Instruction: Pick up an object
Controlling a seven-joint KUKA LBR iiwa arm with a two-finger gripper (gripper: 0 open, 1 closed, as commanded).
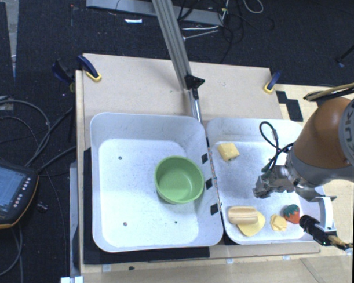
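Observation:
In the camera view a green bowl (pixel 178 179) sits in the left bin (pixel 115 165). The right bin (pixel 247 134) holds a yellow block (pixel 227 151) near its back, a tan bun-shaped piece (pixel 242 214) resting on a yellow piece (pixel 250 227) at the front, a small yellow item (pixel 278 223) and a red and green item (pixel 291 213). My gripper (pixel 264 187) hangs over the middle of the right bin, pointing down at the bare floor between the yellow block and the bun-shaped piece. I see nothing held in it.
The arm's orange and grey body (pixel 325 143) covers the right bin's right side. A slanted metal pole (pixel 177 48) runs down to the divide between the bins. Clamps (pixel 89 68) (pixel 272 82) sit on the bench's back corners. A black cable (pixel 270 138) loops above the gripper.

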